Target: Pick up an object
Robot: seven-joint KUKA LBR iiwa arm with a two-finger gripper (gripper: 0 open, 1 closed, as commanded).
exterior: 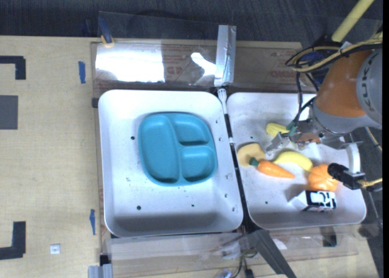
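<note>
Right bin [267,210], front: black-white toy car [320,200]. Behind it: orange pepper [321,177], carrot [275,169], banana [293,159], yellow pieces [248,154]. Left bin [115,149]: blue divided plate [177,147], middle. Gripper [281,141] low over banana, just beside it; fingers slightly parted, nothing between. Arm [343,97] enters from right.
</note>
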